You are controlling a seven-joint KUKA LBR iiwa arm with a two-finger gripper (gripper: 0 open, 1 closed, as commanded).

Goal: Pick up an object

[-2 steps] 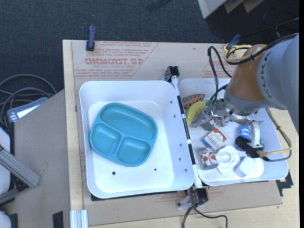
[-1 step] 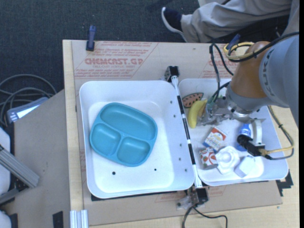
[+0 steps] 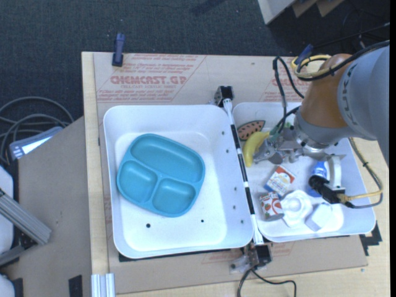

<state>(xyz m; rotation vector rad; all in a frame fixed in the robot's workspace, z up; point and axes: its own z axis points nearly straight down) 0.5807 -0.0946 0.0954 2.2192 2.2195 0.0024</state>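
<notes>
Arm [image 3: 365, 85]: bulky, rounded grey casing, smooth. Orange band [image 3: 322, 101] wraps it above the wrist, glossy. Below the band a grey ring, then the metallic gripper [image 3: 275, 147], small, dark-and-silver hardware. Black cables [image 3: 283, 91] loop along the arm's left side; a yellow and blue bundle sits near the top.

The grey arm with its orange band [image 3: 346, 98] is cut off by the right edge and covers part of the right white bin [image 3: 359, 224] — its gripper [image 3: 278, 150] is blurred, fingers indistinct; the yellow banana-shaped toy [image 3: 252, 146] is partly hidden beside it
</notes>
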